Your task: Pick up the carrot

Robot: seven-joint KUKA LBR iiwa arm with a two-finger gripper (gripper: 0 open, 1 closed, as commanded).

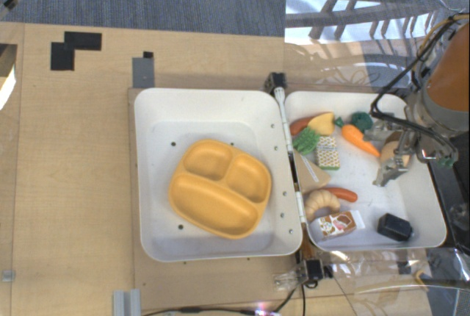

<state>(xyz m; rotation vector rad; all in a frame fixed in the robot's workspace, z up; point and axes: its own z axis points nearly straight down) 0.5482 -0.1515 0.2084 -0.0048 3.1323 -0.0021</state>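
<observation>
Beside metal pincer (391,169), tapered orange carrot (360,139)

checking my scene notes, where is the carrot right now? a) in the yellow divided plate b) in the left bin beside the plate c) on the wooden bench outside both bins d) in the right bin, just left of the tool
d: the carrot lies on the floor of the right bin, near its upper part, with the tool just to its right.
</observation>
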